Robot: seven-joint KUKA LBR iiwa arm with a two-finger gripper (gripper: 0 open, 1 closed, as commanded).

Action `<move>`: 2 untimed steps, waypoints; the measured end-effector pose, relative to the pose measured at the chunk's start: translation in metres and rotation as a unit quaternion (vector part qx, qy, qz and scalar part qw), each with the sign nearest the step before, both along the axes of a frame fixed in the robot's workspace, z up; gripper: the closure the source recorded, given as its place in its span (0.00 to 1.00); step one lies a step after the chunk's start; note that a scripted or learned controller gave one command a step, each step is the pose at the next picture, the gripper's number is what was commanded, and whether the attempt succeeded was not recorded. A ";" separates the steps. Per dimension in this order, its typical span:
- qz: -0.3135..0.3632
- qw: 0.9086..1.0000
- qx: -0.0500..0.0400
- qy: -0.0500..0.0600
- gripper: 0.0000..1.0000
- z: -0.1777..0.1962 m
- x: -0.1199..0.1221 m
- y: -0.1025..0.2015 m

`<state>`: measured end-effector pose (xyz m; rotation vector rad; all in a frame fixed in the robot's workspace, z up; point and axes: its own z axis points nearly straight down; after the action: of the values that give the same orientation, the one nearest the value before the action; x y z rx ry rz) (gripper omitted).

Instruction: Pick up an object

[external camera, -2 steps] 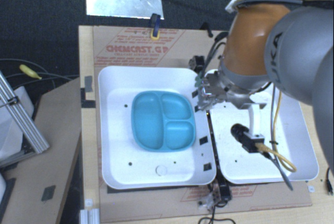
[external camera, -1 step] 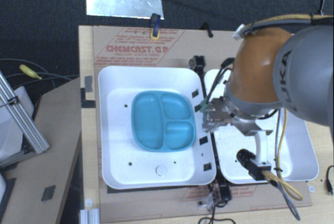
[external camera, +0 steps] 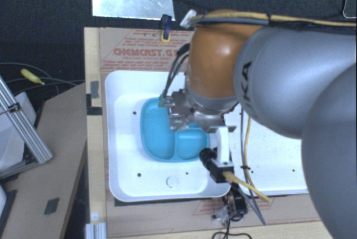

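Note:
A light blue, shallow dish-like object lies in the left white bin, near its middle. The arm reaches in from the right, its orange band and wrist hanging right over the dish's right part. The gripper sits at the dish's upper right edge, largely hidden under the wrist. I cannot tell whether it touches the dish.
The right white bin is mostly covered by the grey arm. Cables and a black fitting hang by the left bin's front right corner. A cardboard sheet lies under the bins, with a metal rail at the far left.

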<state>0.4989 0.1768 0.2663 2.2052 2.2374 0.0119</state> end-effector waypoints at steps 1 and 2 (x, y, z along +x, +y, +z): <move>-0.004 1.000 0.001 -0.005 1.00 0.131 -0.011 0.008; -0.008 1.000 -0.002 0.000 1.00 0.166 -0.012 -0.032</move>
<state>0.4871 0.1447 0.4322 2.2212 2.2171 0.0087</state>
